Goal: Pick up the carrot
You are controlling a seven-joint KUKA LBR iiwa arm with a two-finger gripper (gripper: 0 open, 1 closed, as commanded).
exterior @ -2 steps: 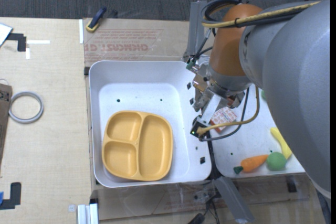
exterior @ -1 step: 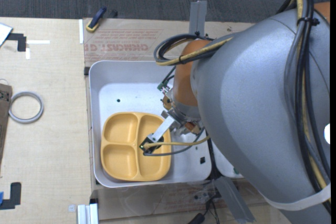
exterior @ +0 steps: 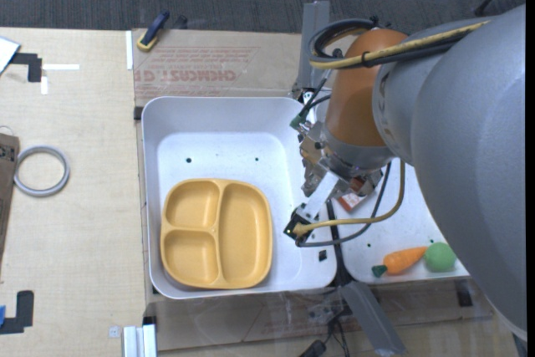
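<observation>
The carrot (exterior: 403, 260), orange with a small green tip, lies near the front edge of the right bin (exterior: 368, 263), with its tip pointing left. My gripper (exterior: 334, 180) hangs under the orange band of the arm, over the left part of the right bin, near the wall between the two bins. It is up and to the left of the carrot and apart from it. The wrist hides much of the gripper.
A green ball (exterior: 440, 257) lies just right of the carrot, touching or nearly so. A small red and white thing (exterior: 351, 199) lies under the wrist. A yellow divided plate (exterior: 219, 232) sits in the left bin (exterior: 159, 146). The arm covers most of the right bin.
</observation>
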